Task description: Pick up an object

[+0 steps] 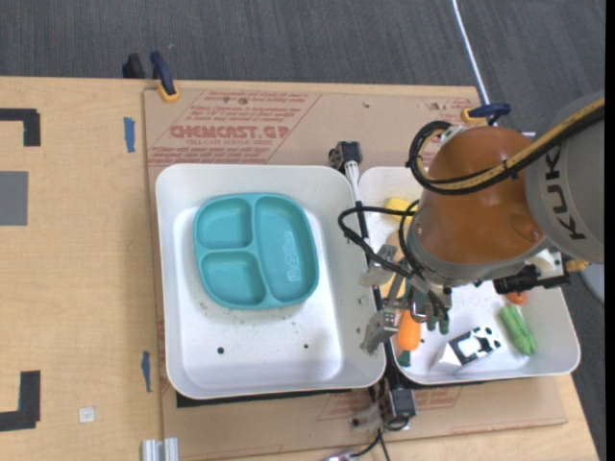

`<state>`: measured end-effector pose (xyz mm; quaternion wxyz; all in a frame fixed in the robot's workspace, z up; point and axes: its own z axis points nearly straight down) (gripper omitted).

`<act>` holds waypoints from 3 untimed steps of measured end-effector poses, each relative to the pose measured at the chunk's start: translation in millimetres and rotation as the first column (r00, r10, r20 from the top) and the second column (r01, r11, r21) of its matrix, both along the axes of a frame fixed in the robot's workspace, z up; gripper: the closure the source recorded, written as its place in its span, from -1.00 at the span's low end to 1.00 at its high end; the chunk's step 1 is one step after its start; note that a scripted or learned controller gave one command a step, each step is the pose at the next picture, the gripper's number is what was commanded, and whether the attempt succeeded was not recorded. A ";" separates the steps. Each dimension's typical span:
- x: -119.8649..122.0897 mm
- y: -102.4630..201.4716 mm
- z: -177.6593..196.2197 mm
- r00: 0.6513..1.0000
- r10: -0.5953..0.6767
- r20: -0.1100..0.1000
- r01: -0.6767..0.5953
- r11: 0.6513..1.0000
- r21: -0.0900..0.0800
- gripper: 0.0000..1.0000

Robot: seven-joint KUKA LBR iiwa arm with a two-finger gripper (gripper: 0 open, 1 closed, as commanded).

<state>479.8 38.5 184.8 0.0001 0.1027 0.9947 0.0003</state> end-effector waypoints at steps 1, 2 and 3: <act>0.0 0.0 0.0 1.000 0.000 0.000 0.000 1.000 0.000 -1.00; 0.0 0.0 0.0 1.000 0.000 0.000 0.000 1.000 0.000 -1.00; 0.0 0.0 0.0 1.000 0.000 0.000 0.000 1.000 0.000 -1.00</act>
